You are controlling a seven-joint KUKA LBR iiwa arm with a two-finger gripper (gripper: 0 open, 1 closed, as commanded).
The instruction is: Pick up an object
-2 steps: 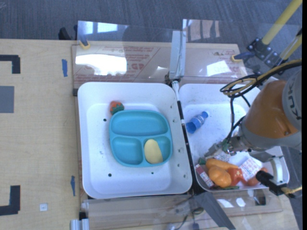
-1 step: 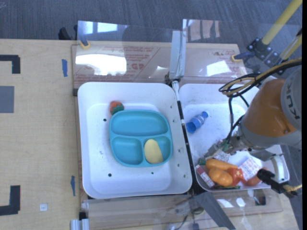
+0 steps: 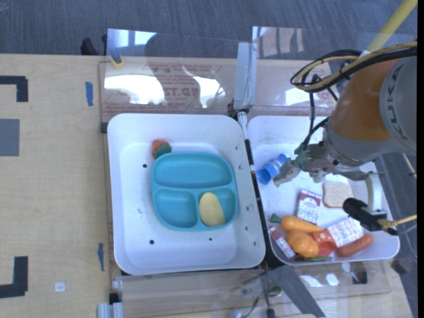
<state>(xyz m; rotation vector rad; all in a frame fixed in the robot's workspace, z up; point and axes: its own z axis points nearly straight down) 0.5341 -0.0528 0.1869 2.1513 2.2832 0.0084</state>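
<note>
Half-hidden pincer (image 3: 289, 173) beside blue cup (image 3: 270, 169), fingers indistinct

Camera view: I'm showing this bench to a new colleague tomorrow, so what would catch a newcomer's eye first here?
Probably the blue divided tray in the middle of the left bin, with a yellow egg-shaped piece in its lower right compartment. Next, the orange-banded arm reaching in over the right bin, its claw beside a small blue cup. Below it, a heap of toy food crowds that bin's near end.
</note>
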